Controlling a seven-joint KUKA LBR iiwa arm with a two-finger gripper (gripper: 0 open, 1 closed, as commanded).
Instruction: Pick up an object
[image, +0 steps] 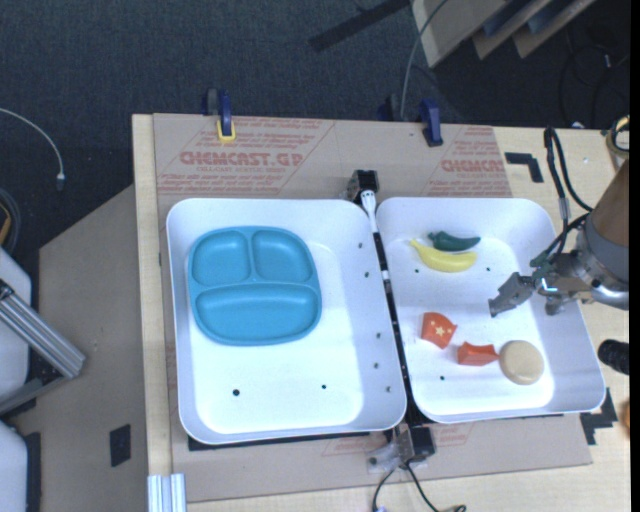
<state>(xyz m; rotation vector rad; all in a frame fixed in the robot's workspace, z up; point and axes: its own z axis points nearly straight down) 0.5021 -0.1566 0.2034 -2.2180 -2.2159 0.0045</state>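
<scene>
The banana (445, 259), smooth, curved and yellow, lies in the right bin (530, 400) just below a dark green piece (455, 240), so you have room to reach it. Your end effector (520, 293) hovers right of the banana, fingers spread, holding nothing. Below the banana sit two red blocks (438, 329) and a round tan ball (521, 361).

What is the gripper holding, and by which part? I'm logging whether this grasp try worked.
Nothing. The gripper hovers open over the right bin, apart from the objects.
</scene>
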